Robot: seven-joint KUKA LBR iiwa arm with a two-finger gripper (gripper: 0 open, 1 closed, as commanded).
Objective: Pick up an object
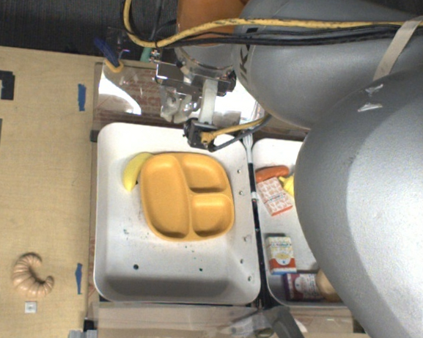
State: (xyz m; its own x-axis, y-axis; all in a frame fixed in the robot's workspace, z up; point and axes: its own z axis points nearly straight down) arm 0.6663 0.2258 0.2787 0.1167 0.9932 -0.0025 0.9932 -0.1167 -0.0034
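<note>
**The plate lies just below the gripper**

On the left, a toy croissant (33, 274) lies on the cardboard, well apart. In the left bin (114, 266), a yellow banana (131, 171) peeks out from under the orange divided plate (187, 195). The gripper (192, 117) hangs over the bin's far edge, and the plate is just toward us from it. We cannot tell if the gripper is spread or pressed together. The red and white packet (274, 197) in the right bin (289, 224) has writing too small to read.

A pale brown worktop (32, 200) is seen beside two shallow white bins, the left bin (181, 269) and the right bin (273, 151), which are set side by side. A tan, ridged, croissant-shaped item (33, 274) is laid on the worktop near the left bin's lower corner, with a small white tag (31, 306) just below it. Black corner marks (8, 88) and short strips of blue tape (82, 96) are stuck to the worktop.
</note>
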